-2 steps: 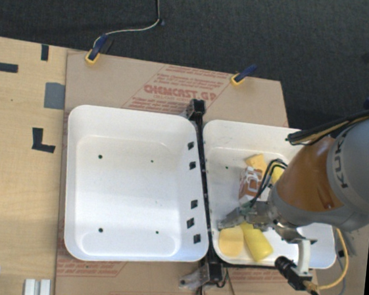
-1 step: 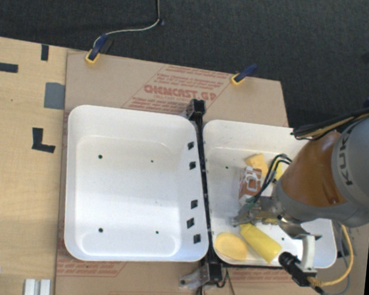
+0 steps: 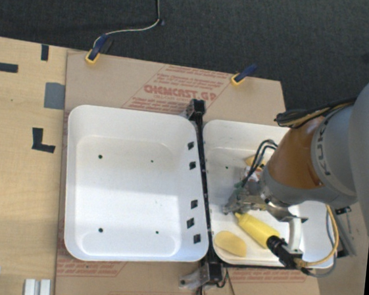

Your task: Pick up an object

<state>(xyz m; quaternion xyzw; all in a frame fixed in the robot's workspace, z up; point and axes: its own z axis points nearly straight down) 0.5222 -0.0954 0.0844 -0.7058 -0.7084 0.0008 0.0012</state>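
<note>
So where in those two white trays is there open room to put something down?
The left bin is free: its whole white floor, wall to wall, is bare. The right bin is crowded: the arm and gripper hang over its middle, and a pale yellow object lies in its lower-left corner. Only its top strip looks bare.

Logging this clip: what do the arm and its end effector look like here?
The arm is bulky, rounded and grey, with dark lettering on its shell. A broad orange band sits above the wrist. The end effector is a small grey metal assembly, and thin cables loop beside the wrist.
</note>
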